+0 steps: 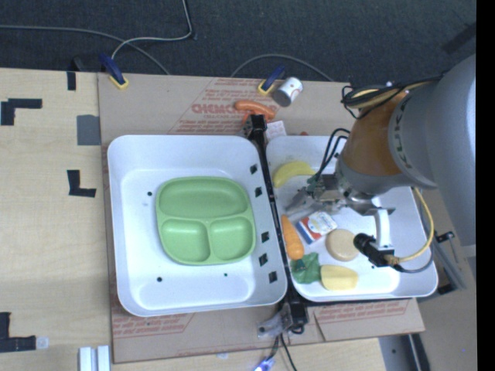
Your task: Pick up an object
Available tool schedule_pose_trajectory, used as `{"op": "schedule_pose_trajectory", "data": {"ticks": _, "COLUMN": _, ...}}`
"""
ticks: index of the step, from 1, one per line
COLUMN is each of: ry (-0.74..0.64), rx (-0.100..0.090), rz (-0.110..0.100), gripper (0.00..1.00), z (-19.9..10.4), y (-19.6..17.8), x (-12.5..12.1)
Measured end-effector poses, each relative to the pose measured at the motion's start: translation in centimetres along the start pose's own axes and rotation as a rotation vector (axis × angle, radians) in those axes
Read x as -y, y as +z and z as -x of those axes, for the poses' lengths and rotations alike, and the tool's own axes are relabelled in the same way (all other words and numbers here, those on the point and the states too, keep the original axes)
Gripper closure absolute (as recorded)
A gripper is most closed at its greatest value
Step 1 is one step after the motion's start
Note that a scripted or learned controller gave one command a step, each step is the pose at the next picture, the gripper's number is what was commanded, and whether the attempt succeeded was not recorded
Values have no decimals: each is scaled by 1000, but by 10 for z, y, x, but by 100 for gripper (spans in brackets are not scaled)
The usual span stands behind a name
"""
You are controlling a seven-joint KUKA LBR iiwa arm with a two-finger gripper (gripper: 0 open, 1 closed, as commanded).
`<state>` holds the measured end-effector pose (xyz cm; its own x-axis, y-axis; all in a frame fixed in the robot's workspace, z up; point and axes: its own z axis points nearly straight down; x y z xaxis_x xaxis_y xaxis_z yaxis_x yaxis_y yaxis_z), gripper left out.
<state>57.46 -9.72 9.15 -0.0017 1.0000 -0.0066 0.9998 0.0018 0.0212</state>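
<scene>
The right bin (pixel 414 284) holds several small items. A yellow banana-like piece (pixel 289 171) lies at its back left, and an orange carrot (pixel 293 239) lies along the left wall. A green leafy piece (pixel 305 267) and a yellow block (pixel 339 277) sit near the front. A beige round piece (pixel 340 244) and a red-and-white packet (pixel 318 225) are in the middle. My gripper (pixel 307 197) is low inside this bin, between the banana-like piece and the packet, just above the carrot's far end. The wrist hides what lies directly beneath it.
The left bin (pixel 131 161) holds a green divided plate (pixel 206 217). Behind the bins, on the cardboard, lie an orange item (pixel 254 107), a small silver cylinder (pixel 287 91) and blue-yellow clamps (pixel 114 71). Cables run along the arm on the right.
</scene>
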Motion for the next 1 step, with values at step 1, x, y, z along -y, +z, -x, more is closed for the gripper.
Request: {"op": "schedule_pose_trajectory", "data": {"ticks": 1, "ry": 0, "rx": -6, "rz": -18, "gripper": 0, "z": -4, "y": 7, "x": -68}}
